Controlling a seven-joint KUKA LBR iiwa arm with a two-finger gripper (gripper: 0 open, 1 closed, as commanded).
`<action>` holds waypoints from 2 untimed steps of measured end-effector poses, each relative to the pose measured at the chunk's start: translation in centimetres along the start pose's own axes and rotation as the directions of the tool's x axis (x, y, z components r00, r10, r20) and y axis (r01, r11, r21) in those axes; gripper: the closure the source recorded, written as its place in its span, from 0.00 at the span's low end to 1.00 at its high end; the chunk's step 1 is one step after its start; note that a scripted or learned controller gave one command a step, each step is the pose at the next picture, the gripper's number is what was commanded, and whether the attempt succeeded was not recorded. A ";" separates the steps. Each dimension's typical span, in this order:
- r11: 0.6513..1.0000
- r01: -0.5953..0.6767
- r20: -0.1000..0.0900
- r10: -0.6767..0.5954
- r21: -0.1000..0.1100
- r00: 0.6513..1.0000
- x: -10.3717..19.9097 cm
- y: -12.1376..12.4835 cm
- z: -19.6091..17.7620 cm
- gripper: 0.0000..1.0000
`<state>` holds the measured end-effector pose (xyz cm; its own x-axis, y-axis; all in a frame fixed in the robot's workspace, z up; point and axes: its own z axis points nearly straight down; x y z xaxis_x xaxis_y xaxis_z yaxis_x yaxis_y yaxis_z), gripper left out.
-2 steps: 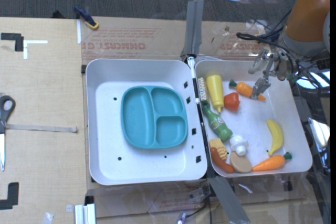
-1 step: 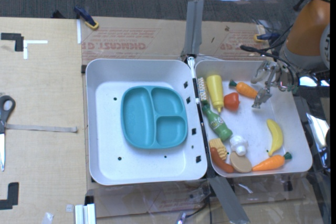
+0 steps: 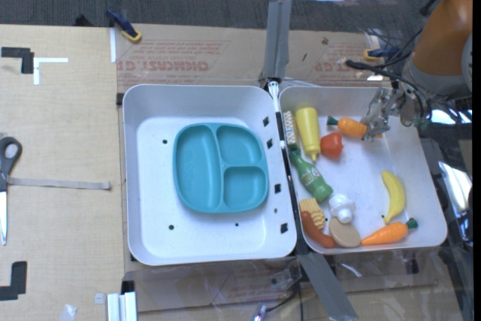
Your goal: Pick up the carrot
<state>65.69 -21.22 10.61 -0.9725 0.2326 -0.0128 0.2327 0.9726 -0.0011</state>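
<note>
The carrot (image 3: 350, 127) lies at the right bin's (image 3: 421, 184) far side, gripper (image 3: 374, 125) touching it; jaw state unclear.

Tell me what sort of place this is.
Probably a robotics lab bench for pick-and-place trials: two white bins on cardboard, toy food such as a carrot and banana, and a robot gripper reaching in.

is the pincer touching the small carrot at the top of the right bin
Cannot tell. In the camera view the pincer overlaps the right end of the small carrot, but the slant hides whether it touches or hangs above.
</note>
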 end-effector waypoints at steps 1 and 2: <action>0.902 0.431 -0.006 -0.431 -0.006 0.902 8.1 2.0 1.1 1.00; 0.902 0.431 -0.006 -0.431 -0.005 0.902 8.1 1.9 1.1 0.00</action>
<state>58.25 -17.43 9.38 -0.9778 -0.2097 -0.0049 -0.2097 0.9778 -0.0012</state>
